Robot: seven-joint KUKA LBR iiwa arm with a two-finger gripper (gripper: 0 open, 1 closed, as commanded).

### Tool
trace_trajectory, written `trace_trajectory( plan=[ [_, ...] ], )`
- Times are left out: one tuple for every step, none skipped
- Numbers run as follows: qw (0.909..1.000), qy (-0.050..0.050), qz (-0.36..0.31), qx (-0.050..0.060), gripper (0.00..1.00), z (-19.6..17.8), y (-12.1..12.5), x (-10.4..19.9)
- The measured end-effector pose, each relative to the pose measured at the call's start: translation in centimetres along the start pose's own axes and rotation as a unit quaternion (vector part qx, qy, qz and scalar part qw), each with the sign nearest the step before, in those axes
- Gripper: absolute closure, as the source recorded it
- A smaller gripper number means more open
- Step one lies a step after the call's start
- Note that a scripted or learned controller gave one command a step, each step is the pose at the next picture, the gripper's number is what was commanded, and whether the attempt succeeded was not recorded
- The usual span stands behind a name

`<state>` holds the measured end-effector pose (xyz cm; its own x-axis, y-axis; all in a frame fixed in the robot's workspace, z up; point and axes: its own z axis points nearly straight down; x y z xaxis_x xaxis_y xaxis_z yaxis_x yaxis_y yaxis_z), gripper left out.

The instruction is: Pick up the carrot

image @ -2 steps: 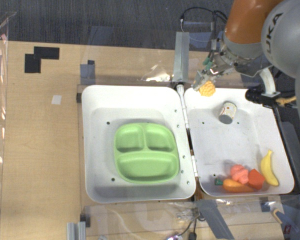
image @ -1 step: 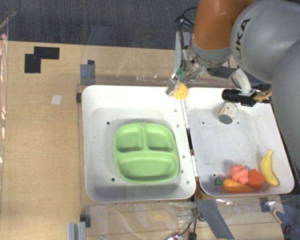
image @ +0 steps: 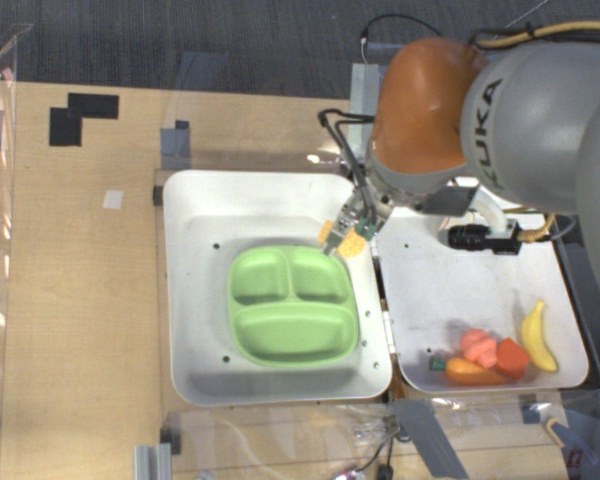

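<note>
Long orange carrot (image: 473, 372) lying flat in the near part of the right shallow white bin (image: 420, 298), close to that bin's near rim, well apart from the two-finger gripper (image: 354, 230). Touching or almost touching it on the far side: a pink-red lumpy toy fruit (image: 478, 346) and a red rounded toy vegetable (image: 513, 358). Just right of those, a yellow curved banana (image: 537, 336), standing along the bin's right wall. A small dark green bit (image: 437, 364) at the carrot's left end, perhaps its stalk.

Gripper over the strip where the two bins meet, toward the far side, hanging beneath the grey arm with its orange band (image: 425, 103). Tip close above the far right corner of the light green three-compartment plastic tray (image: 294, 303), which sits in the left shallow white bin (image: 195, 268). Small yellow and green patches at the fingertips; whether these are parts of the gripper or a held item cannot be told at this size. How far open, also impossible to tell: fingers seen end-on and blurred together. No carrot between them.

Pale wooden bench (image: 80, 298) beneath both bins.
</note>
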<state>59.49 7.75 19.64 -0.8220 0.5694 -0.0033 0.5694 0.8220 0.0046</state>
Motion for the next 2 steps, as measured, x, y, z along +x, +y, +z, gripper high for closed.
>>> trace_trajectory(
  plan=[
    [1.0000,-0.003,0.001,-0.003,1.00,-1.2,0.2,-0.1],
    [0.9998,-0.001,0.020,-0.001,1.00,0.3,3.9,0.3]
  ],
)
